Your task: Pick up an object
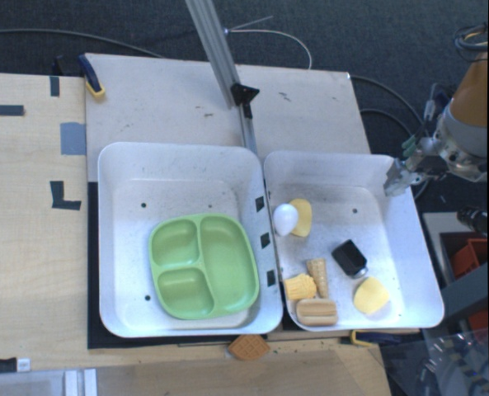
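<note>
The right bin (409, 246) holds several small items. A white egg shape (284, 219) leans against a yellow piece (303, 218) near its left wall. A black block (349, 257) lies in the middle and a yellow lump (371, 296) sits at the front right. At the front, a tan cone-like piece (317, 276), a yellow ridged piece (299, 287) and a tan loaf (316, 311) cluster together. My gripper (397, 178) hangs over the bin's upper right rim, above and apart from all of them, with nothing seen in it.
The left bin (112, 221) carries a green divided plate (204, 264). A slanted metal pole (218, 44) crosses the back of the bench. An orange waffle piece (248, 347) lies outside the bins at the front. Cables trail at the right.
</note>
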`<state>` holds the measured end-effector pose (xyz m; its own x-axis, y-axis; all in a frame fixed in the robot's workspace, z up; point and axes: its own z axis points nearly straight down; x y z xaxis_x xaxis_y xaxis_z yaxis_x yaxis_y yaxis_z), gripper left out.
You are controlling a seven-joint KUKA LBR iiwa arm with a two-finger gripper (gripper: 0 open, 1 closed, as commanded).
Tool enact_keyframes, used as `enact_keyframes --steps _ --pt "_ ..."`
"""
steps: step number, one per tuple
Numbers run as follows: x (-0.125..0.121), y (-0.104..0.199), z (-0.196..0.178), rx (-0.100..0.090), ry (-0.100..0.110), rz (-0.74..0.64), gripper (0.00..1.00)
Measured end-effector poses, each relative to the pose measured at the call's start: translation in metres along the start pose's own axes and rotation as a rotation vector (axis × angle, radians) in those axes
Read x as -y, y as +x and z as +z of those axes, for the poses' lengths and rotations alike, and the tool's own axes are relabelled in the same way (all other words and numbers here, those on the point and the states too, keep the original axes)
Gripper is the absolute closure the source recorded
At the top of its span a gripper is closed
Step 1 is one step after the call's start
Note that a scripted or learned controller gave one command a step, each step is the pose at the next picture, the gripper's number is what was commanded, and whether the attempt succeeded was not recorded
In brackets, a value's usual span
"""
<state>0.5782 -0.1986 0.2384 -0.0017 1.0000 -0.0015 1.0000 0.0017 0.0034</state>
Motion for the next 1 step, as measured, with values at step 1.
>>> enact_keyframes --steps 1 --pt "0.0098 0.0549 0.012 -0.003 0.006 -0.004 1.0"
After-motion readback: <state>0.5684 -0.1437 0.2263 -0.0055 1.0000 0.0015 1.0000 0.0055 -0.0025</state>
